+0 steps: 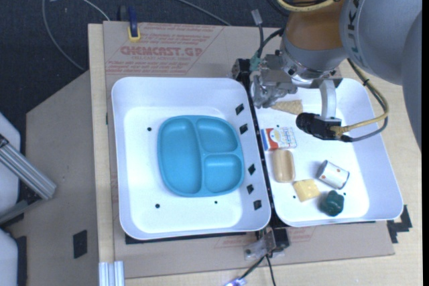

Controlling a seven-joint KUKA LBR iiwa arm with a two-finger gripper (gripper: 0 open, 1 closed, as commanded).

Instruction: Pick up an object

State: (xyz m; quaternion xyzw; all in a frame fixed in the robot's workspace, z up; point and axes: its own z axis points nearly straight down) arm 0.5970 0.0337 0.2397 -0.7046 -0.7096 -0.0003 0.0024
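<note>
The right bin (375, 144) holds several small objects: a tan wedge (289, 106), a red, white and blue packet (279, 138), a tan bread-like oblong (283, 165), a pale yellow block (307, 189), a silver can (332, 174) lying on its side and a dark teal lump (331, 203). My gripper (269, 92) hangs low over the bin's far left corner, just left of the tan wedge. The wrist hides its fingertips. A black part of the arm (320, 125) reaches over the bin's middle.
A blue divided plate (200, 155) lies in the left bin (127, 144). Black clips (251, 164) line the seam between the bins. A blue-handled clamp (133, 25) sits at the cardboard's far edge, and cables trail over the dark floor beyond.
</note>
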